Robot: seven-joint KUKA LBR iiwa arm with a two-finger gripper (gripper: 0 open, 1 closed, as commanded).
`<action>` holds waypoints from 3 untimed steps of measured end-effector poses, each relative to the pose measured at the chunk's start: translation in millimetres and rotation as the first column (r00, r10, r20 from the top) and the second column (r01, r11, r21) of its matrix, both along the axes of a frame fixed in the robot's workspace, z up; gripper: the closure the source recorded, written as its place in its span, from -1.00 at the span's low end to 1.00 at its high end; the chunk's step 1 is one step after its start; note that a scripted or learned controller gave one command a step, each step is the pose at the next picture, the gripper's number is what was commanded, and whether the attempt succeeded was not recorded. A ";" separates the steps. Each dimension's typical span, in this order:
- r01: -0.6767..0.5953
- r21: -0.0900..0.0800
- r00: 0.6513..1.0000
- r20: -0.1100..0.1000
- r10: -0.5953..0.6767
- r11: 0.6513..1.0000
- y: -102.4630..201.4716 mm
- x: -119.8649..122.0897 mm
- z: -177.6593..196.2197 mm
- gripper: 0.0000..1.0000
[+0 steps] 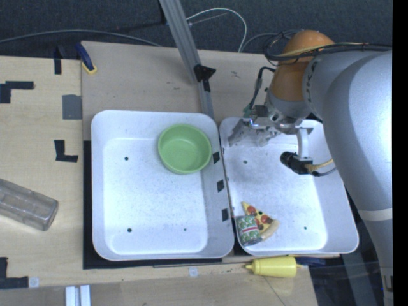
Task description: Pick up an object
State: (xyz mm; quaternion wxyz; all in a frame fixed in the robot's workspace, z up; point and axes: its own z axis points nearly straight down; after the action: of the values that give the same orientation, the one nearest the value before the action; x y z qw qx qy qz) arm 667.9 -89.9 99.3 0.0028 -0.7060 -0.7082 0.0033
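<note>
My gripper [250, 133] hangs over the far left corner of the right bin [319, 199], below the orange band of the arm. Its two grey fingers stand apart, open, with nothing between them. A toy pizza slice [261, 220] lies at the near left of the right bin, touching a small green and white packet [247, 232]. Both are well nearer the front than the gripper. A green bowl [185, 148] sits upright in the far right part of the left bin [127, 196], just left of the gripper across the bins' shared rim.
A yellow squeeze bottle [274, 266] lies on the bench in front of the right bin. A clear plastic tumbler [25, 204] lies on the bench at far left. A grey pole [185, 37] slants down to the bins' far edge. The arm's bulk covers the right side.
</note>
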 end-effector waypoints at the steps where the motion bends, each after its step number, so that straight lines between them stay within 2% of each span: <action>1: 0.001 -0.002 1.000 0.006 -0.001 1.000 -0.8 0.5 -8.0 -1.00; 2: -0.001 -0.003 1.000 0.006 0.001 1.000 -0.2 0.3 1.6 1.00; 3: 0.002 0.001 1.000 0.012 -0.002 1.000 -2.3 -0.2 44.5 1.00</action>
State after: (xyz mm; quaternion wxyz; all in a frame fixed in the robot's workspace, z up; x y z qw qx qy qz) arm 667.8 -92.3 143.8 -0.0012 -0.7067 -0.7076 -0.0011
